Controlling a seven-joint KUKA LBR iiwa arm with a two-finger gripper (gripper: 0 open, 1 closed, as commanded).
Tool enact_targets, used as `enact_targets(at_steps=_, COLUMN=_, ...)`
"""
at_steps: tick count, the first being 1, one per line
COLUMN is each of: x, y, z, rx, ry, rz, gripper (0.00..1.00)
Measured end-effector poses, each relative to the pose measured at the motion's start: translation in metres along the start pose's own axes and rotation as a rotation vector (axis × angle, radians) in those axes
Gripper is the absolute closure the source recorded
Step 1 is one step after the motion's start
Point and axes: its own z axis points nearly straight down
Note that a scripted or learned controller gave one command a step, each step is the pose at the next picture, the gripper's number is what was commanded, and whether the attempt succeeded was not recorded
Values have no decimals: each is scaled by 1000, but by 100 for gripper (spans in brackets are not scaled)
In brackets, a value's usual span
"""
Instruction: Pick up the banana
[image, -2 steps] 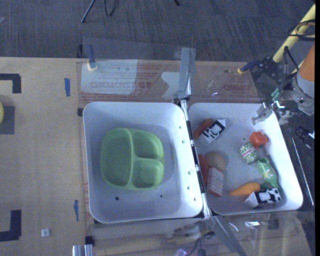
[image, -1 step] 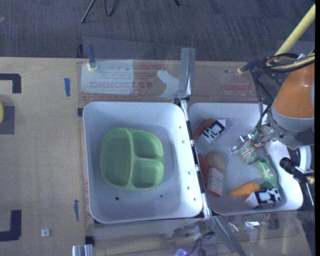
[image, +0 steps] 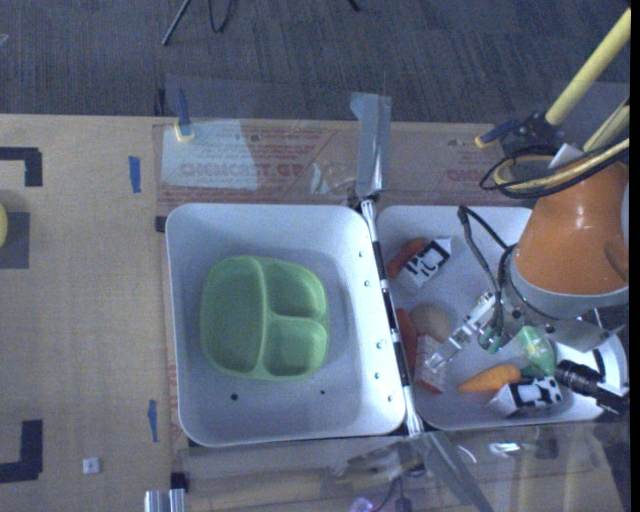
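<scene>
Because the arm (image: 575, 240) hides part of the right bin (image: 445, 405), I cannot tell where the banana lies, or if my claw (image: 468, 335) by the carrot (image: 490, 379) is open or closed.

- Two white bins sat side by side: left bin (image: 190, 300), right bin (image: 440, 225).
- One green divided plate (image: 264, 316), in the left bin.
- One orange carrot-shaped item (image: 490, 379), in the right bin.
- Two black-and-white items: (image: 428, 260), (image: 530, 395).
- One arm (image: 578, 245).
</scene>
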Motion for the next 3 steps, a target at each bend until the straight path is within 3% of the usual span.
enact_targets(at_steps=1, x=23, y=18, z=-112, rx=-2, ry=-4, rz=-215, gripper=0)
enact_targets(at_steps=2, x=32, y=22, z=0, rx=-2, ry=-3, rz=-693, gripper=0)
enact_targets(at_steps=3, x=14, y=8, z=-54, rx=-3, ry=-6, rz=-695, gripper=0)
